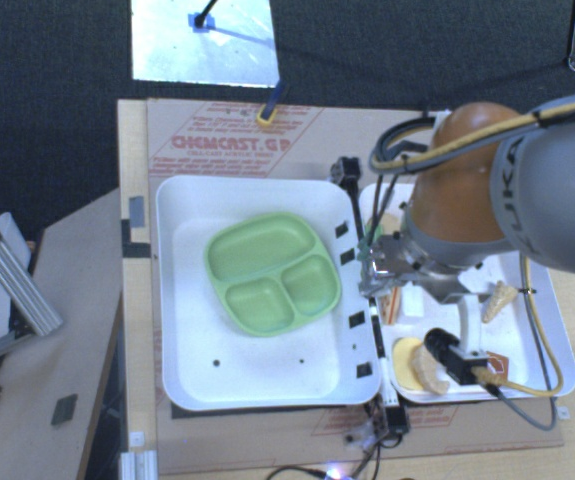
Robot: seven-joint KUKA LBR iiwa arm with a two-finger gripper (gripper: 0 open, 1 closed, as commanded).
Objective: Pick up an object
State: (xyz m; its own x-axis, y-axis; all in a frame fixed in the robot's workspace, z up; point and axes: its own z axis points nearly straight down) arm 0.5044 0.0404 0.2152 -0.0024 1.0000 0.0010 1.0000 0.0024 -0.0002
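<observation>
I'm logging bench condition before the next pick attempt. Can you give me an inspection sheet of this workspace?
Surface: two shallow white bins, left bin and right bin, on a printed cardboard sheet.
Job's things: green three-compartment plastic plate flat in left bin; yellow round disc, pale curved piece, beige piece, orange stick in right bin.
Clutter: nothing seen.
Grippers: gripper above right bin's left side; state unclear.
Cables: yellow cable loops over right bin.
Surroundings: silver square panel; aluminium frame.
</observation>
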